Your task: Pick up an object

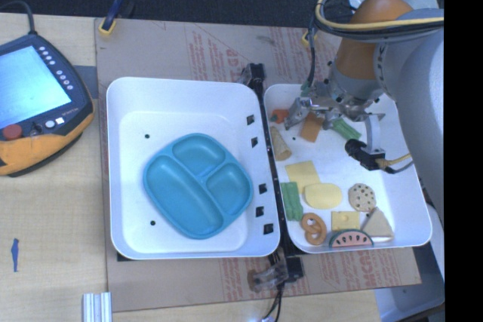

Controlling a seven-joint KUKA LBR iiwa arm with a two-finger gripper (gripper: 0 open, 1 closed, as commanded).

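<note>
The grey arm (407, 64) reaches in from the right and bends down over the far end of the right bin (407, 196), its orange band showing just above the wrist. The jaws (315, 115) hang low over the bin's far left corner, and a small brown block (310, 129) sits right under them, tilted. Whether the block is pinched or only lies beneath the metal tips cannot be told, nor whether the jaws are open or closed.

Both bins are shallow, smooth white plastic with rounded corners, set side by side on a brown cardboard sheet (189, 49) over the wooden tabletop (45, 237). The left bin (128, 98) carries a glossy blue divided plate (198, 185), with three compartments.

The right bin holds toy food. A tan bread-like piece (281, 145) lies by the left wall, with a small red-orange bit (279, 116) beyond it. A green stick (348, 129) lies just right of the jaws. Nearer are a pale yellow square slice (302, 171), a yellow oval (322, 196), a ridged green strip (291, 200), a round chip cookie (362, 197), a brown pretzel (312, 226), a yellow cheese block (346, 219), a tan wedge (378, 225) and a watermelon slice (352, 240) against the near wall.

A handheld control pad (34, 105) with a pale screen and orange casing rests on the tabletop at far left.
</note>
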